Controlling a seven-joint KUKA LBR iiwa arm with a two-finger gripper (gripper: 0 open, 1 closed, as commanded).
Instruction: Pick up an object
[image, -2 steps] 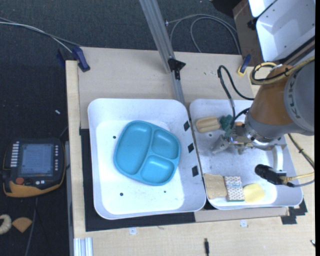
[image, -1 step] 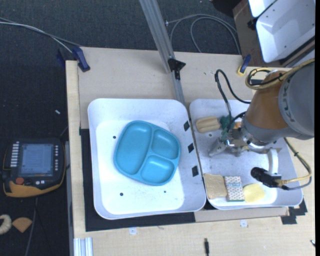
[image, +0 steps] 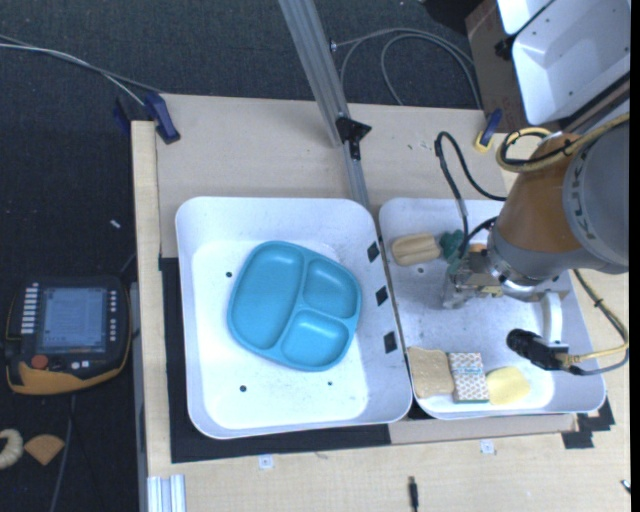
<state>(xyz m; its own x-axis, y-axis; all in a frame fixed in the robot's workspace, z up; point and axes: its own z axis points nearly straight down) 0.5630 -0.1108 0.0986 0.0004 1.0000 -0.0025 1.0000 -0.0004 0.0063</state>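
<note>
Camera view. A light wooden counter (image: 260, 140) on dark carpet carries two white bins. The left bin (image: 200, 330) holds a blue divided plate (image: 294, 304). Right of that plate, the right bin (image: 425, 315) holds a wooden-handled brush (image: 418, 248) at its far end and, along its near edge, a tan sponge (image: 430, 372), a small patterned packet (image: 467, 376) and a yellow block (image: 508, 384). The gripper (image: 462, 285) hangs low over the right bin, near the brush; whether it is open or closed cannot be told. A handheld control pad (image: 68, 330) lies left of the counter.
</note>
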